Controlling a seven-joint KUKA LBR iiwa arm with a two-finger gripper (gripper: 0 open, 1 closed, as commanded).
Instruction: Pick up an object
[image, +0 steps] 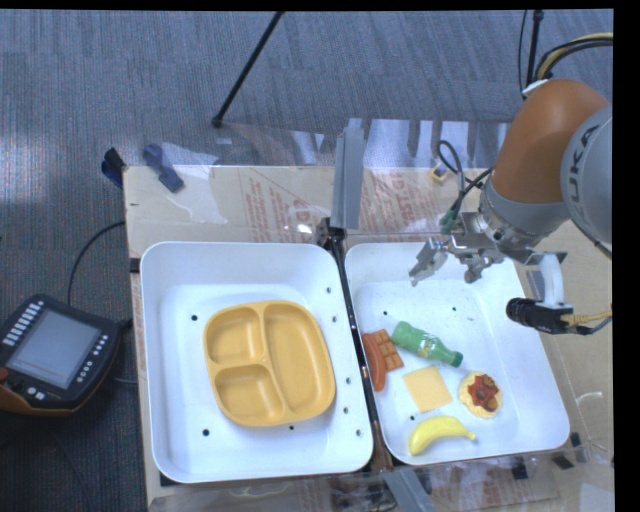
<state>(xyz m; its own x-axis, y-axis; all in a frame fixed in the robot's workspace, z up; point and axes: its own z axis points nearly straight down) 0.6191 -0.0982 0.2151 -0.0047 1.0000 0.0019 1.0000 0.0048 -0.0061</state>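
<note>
Here is the arm (555, 150) reaching in from the right, its orange band bulging above the wrist, and the jaws (450, 262) hang over the far part of the right bin (520, 345) — they are spread apart with nothing between them, one finger angled out to the left and the other pointing down nearer the wrist. Below them, toward the near side of that bin, lies the whole spread of toy food: a green bottle (426, 343) lying on its side, tilted with its cap toward the right, and just left of it an orange-red strip of bacon (381, 356) hard against the bin's left wall. Nearer still sits a yellow cheese slice (428, 388), with a small round pizza (481, 393) to its right and a banana (439, 433) curled at the near edge. None of these touches the jaws — all of them rest on the bin floor, well apart from the fingers. Over in the left bin (175, 300) a yellow divided plate (268, 361) sits in the middle. Both bins rest side by side on the bench (240, 200), and off to the left on the floor lies a handheld control pendant (52, 352) with a grey screen.
</note>
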